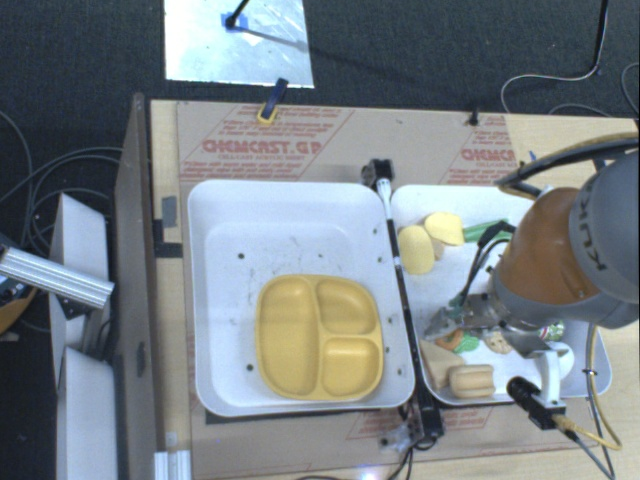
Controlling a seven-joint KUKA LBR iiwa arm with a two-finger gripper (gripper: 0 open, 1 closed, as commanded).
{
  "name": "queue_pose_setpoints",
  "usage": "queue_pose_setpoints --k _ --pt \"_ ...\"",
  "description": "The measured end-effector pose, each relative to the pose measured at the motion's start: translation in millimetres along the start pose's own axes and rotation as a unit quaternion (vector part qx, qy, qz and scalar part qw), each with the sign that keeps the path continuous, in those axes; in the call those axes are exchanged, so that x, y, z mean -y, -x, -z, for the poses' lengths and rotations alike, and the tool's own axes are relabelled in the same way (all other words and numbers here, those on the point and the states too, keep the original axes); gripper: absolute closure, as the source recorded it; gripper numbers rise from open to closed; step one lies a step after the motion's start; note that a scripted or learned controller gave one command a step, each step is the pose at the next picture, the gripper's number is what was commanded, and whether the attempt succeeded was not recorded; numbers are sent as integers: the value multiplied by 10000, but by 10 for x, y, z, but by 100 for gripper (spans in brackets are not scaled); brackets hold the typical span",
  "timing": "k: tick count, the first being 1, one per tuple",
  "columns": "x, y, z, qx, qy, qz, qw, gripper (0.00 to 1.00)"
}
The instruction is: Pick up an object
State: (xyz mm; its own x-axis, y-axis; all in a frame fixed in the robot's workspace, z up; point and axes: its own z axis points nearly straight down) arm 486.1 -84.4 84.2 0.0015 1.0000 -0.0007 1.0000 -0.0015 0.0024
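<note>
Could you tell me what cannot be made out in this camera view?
- Gripper: the finger state is too small and cluttered to read.
- Right bin: its right part is hidden under the arm.
- Small items by the gripper: partly covered and too blurred to identify.
- Green object: its end is covered by the arm.

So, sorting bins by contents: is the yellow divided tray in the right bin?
No, the yellow divided tray lies in the left bin, beside the right bin.
</note>
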Motion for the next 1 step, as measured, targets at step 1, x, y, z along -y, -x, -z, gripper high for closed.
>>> queue_pose_setpoints --k 1 --pt "-26 -2 116 -4 16 13 10000 100"
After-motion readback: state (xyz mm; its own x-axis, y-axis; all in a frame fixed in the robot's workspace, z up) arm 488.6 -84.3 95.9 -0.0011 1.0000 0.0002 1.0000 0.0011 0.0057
